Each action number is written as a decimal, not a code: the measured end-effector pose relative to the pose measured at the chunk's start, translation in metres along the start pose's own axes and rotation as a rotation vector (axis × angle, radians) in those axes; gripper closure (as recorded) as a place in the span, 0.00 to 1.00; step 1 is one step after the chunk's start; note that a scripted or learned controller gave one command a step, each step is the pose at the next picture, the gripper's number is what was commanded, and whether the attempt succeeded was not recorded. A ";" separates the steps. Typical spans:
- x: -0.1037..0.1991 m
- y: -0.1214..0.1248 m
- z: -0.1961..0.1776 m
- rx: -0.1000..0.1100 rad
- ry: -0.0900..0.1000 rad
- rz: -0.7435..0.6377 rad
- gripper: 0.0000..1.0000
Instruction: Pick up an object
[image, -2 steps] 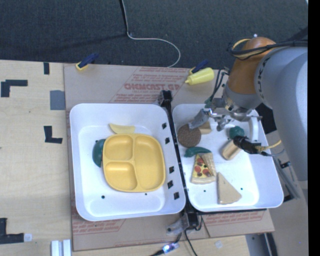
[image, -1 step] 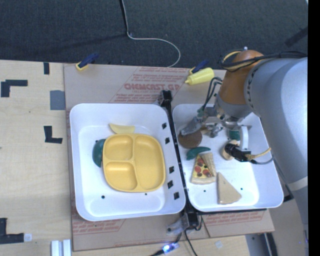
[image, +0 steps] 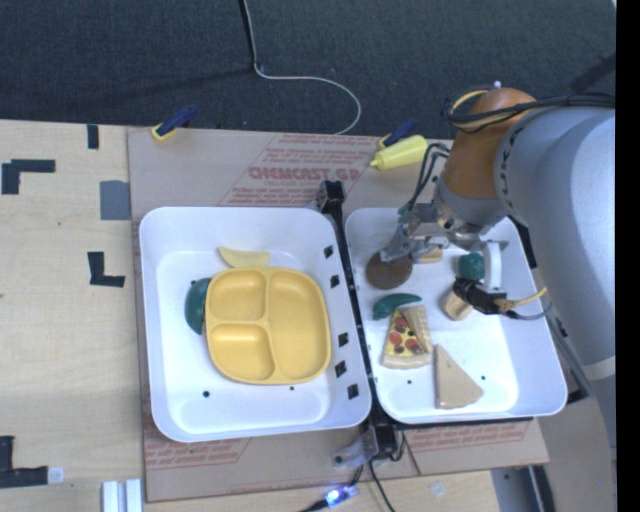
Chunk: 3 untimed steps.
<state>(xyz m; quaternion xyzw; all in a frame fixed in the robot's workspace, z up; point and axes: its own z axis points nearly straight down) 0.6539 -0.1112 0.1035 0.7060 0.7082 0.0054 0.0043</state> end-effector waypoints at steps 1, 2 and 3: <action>0.002 0.012 -0.051 0.010 -0.002 0.001 1.00; 0.010 0.007 -0.106 0.011 -0.002 0.001 1.00; 0.011 0.007 -0.122 0.013 -0.001 0.002 1.00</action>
